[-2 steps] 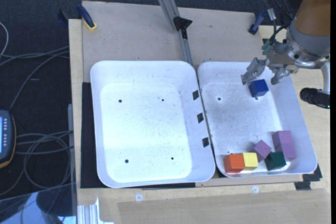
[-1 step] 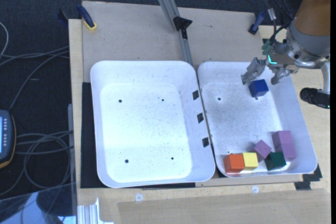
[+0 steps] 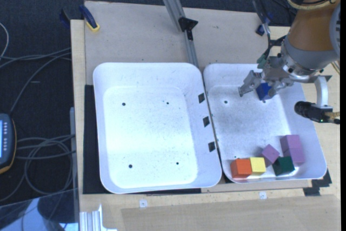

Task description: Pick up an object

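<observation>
Jaws (image 3: pixel 263 86) around a blue block (image 3: pixel 264 91); five blocks (image 3: pixel 267 159) clustered in right bin's (image 3: pixel 238 121) near corner.

The scene is evenly and fairly brightly lit from above, with no single strong source to be made out. The two white bins (image 3: pixel 151 127) are rendered close to overexposed, so that their inner relief is seen only as faint grey shading along the rims. Soft, short shadows are cast beneath the coloured blocks (image 3: pixel 267 160) and under the end effector (image 3: pixel 258 85). A mild sheen is seen on the orange band (image 3: pixel 316 13) of the arm. The dark carpet (image 3: pixel 38 2) around the counter (image 3: pixel 140 35) is rendered grainy. Focus is moderate throughout; fine edges are slightly soft, and a bluish blur is seen at the lower left corner.
</observation>
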